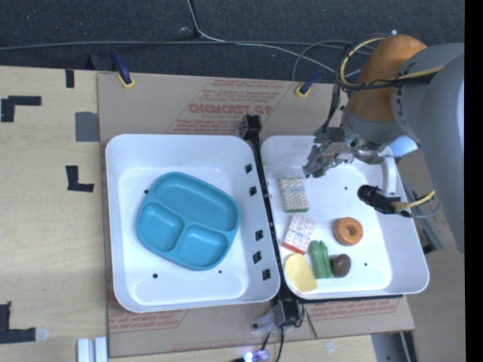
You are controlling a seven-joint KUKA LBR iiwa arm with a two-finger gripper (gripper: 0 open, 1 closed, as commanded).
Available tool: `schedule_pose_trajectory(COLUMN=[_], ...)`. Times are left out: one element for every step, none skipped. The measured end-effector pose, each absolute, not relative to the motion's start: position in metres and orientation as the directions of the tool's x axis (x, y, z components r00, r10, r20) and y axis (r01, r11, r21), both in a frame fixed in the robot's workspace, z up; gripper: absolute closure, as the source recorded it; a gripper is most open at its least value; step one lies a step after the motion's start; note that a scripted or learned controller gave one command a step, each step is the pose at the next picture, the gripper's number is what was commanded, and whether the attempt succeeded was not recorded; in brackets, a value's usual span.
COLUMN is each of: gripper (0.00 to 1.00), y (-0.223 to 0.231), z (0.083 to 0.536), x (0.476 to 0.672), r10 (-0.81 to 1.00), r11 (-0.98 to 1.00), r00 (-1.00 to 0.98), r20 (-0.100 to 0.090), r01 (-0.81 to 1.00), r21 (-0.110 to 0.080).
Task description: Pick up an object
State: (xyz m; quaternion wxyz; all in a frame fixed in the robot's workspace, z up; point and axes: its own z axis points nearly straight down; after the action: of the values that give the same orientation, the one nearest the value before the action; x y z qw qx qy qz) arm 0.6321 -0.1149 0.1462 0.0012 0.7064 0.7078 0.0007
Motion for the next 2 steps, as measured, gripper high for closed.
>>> schedule_pose_trajectory(gripper=[1.0, 1.0], y=[-0.115, -0.054], z=[0.199, 0.211], x=[0.633, 0.636], r10=[1.0, 1.0], r11=[0.002, 0.007], r00=[-0.002, -0.007], r20=[-0.001, 0.002], r01=[1.0, 1.0], r21=[0.004, 0.001])
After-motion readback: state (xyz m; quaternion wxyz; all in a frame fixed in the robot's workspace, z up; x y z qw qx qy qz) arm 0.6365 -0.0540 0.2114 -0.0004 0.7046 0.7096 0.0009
